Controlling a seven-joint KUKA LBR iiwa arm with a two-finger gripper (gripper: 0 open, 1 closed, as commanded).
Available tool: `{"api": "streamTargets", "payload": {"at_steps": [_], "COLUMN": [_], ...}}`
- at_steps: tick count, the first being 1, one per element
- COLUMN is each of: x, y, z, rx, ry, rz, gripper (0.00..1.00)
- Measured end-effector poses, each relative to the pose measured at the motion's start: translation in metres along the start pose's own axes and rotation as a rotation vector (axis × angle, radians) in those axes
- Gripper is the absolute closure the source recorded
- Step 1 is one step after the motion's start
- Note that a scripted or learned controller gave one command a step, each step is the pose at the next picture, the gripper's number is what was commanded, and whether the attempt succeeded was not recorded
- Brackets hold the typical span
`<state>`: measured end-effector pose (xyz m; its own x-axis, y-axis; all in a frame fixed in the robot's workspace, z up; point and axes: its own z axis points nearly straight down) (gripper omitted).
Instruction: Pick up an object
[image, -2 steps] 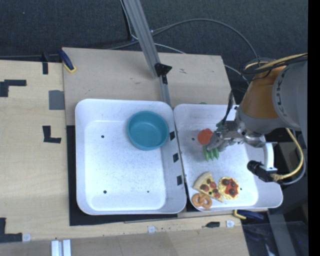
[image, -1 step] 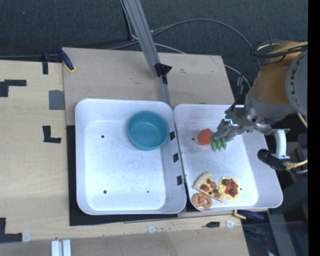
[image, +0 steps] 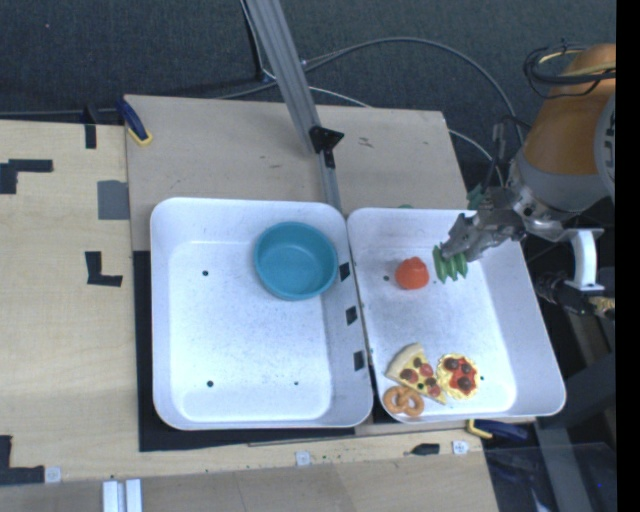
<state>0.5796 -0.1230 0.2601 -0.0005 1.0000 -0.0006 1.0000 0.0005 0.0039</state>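
Note:
A small red ball-like object (image: 411, 273) lies in the upper part of the right bin (image: 500, 320). My gripper (image: 451, 265), with green fingertips, hangs just to the right of it, low over the bin floor and apart from the object. It stands open with nothing between its fingers. Near the bin's front edge lie two toy pizza slices (image: 420, 368) (image: 460, 375) and a pretzel-shaped piece (image: 403, 402). A blue bowl (image: 295, 260) sits in the upper middle of the left bin (image: 200, 350).
A slanted metal pole (image: 300, 95) reaches down to the divide between the bins. The grey arm with its orange band (image: 565, 140) comes in from the upper right. Cables trail across the dark floor behind the bench.

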Motion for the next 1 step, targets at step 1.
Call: {"api": "streamTargets", "payload": {"at_steps": [1], "x": [0.0453], "y": [-0.0056], "z": [0.0121], "rx": [0.005], "ry": [0.001], "rz": [-0.003], "gripper": [1.0]}}
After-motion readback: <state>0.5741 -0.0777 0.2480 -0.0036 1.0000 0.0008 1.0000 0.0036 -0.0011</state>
